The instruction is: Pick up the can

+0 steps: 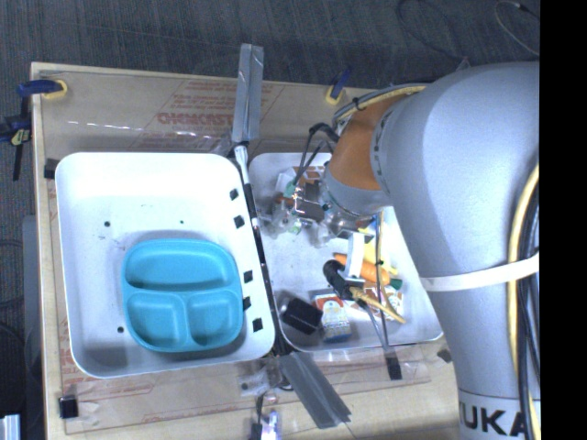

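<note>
While the grey arm [459, 181] is reached in from the right across the right bin [417, 335], its orange band [353, 154] is seen above the wrist, and the gripper [295, 204] is lowered over the far left part of that bin, close to the wall shared with the left bin [69, 191]. Whether the gripper is wide or narrow cannot be told, since its tip is lost among cables and small pale clutter; nothing can be made out as held in it.

What appears to be the can [336, 320], a small item with a pale label and a blue lower part, is seen near the front wall of the right bin, well apart from the gripper. Its identity cannot be confirmed at this sharpness. Just to its left a black block [301, 316] is laid, and behind it a curved black piece [336, 279] is seen. An orange and white jumble [371, 269] is piled to the right, beside the arm, with thin yellow sticks [382, 306] crossed in front of it.

A blue divided tray [183, 293] is set flat in the near half of the left bin. Both bins are borne side by side on the bench [138, 94], at whose far edge two blue clamps [41, 88] are fixed.
</note>
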`<action>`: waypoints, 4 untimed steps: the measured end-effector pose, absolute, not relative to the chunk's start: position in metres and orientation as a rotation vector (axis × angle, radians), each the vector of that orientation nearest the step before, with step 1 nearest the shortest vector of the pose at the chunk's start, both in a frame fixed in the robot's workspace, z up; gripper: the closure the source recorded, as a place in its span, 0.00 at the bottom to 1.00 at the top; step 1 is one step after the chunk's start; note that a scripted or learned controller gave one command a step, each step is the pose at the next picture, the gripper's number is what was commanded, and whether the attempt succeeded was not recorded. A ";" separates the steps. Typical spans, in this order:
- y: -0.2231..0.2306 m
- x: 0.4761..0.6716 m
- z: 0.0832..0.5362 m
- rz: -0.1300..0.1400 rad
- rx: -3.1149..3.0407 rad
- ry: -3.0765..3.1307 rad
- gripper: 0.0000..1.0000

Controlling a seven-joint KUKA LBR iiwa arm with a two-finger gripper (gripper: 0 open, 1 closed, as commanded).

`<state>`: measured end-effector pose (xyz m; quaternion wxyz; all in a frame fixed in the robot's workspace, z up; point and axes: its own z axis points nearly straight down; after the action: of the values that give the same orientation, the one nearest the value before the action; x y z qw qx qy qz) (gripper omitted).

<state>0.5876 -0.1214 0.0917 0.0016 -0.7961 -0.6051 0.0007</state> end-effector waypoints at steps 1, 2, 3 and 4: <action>-0.120 0.588 0.101 0.008 -2.487 -1.908 1.00; -0.119 0.587 0.101 0.008 -2.486 -1.908 0.00; -0.118 0.587 0.110 0.012 -2.477 -1.916 1.00; -0.118 0.587 0.110 0.013 -2.476 -1.916 0.00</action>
<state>0.5873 -0.1180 0.1100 0.0054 -0.7908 -0.6121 0.0040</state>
